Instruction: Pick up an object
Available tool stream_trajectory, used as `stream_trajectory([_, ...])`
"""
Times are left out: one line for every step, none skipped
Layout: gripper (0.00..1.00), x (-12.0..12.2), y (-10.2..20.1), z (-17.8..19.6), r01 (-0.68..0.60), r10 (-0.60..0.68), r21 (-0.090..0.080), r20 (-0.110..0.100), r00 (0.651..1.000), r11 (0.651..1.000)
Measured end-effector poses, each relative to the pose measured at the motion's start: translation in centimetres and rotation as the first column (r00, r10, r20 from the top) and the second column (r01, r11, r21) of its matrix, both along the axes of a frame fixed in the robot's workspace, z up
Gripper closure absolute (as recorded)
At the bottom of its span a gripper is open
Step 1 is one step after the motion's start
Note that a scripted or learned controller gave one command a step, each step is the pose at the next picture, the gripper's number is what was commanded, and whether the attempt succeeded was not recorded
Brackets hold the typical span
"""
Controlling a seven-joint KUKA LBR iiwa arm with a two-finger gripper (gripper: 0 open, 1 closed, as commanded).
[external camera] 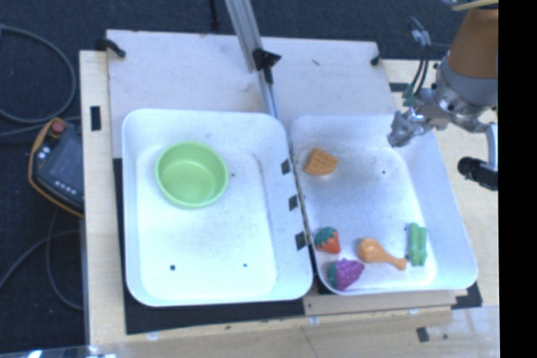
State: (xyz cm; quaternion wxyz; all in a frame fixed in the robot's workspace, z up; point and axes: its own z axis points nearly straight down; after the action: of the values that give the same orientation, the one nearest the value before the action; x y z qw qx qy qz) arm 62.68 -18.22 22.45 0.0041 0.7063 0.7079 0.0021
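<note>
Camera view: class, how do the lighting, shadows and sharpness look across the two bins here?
Camera view: light is bright and even, so the white bins look nearly washed out; the green bowl and the orange toy cast only faint, soft shadows; the whole frame is slightly soft, and the claw at the right bin's rim is blurry, its details hard to read.

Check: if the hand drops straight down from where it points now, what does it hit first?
Probably bare floor of the right shallow white bin near its upper right corner. The hand hangs apart from the toys, though depth is unclear from this slant.
</note>
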Motion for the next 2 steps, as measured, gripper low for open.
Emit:
stream_trajectory([1.00, 0.1, -0.1, 4.9, -0.002, 0.002, 0.001, -0.001, 1.000, 1.000])
stream_trajectory([1.00, -1.7, 4.7, 5.6, -0.004, 0.004, 0.004, -0.007, 1.000, 1.000])
